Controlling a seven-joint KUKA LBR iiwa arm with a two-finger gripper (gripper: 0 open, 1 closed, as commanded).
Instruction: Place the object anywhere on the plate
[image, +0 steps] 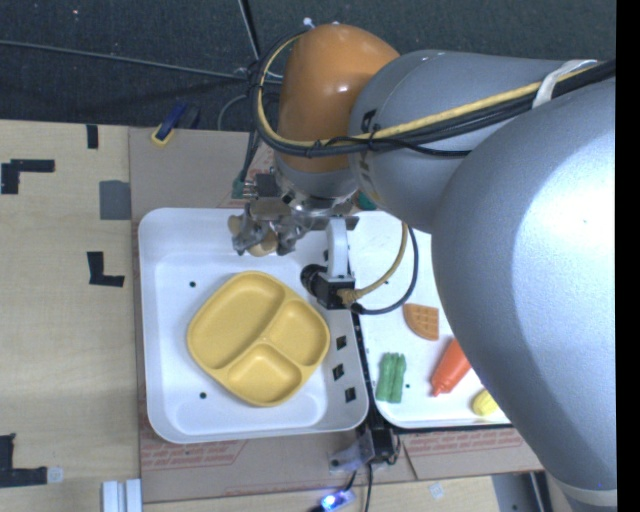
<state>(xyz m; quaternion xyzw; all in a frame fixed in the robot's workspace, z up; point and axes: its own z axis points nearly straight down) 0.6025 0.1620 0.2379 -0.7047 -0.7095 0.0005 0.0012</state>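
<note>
A yellow plate (258, 338) with three compartments lies tilted in the left white bin (165, 300). My gripper (260, 236) hangs over the bin's far edge, just beyond the plate's upper rim and apart from it. Something small and brownish shows at the gripper's tip, but it is too blurred to tell what it is. In the right bin (420, 415) lie an orange waffle-like piece (422, 321), a green vegetable (390, 377), an orange carrot-like piece (450, 368) and a small yellow piece (484, 403).
The grey arm with its orange dome (325, 75) covers the upper right and much of the right bin. A black cable (385, 285) loops over the divider between the bins. Cardboard and wooden bench surround the bins.
</note>
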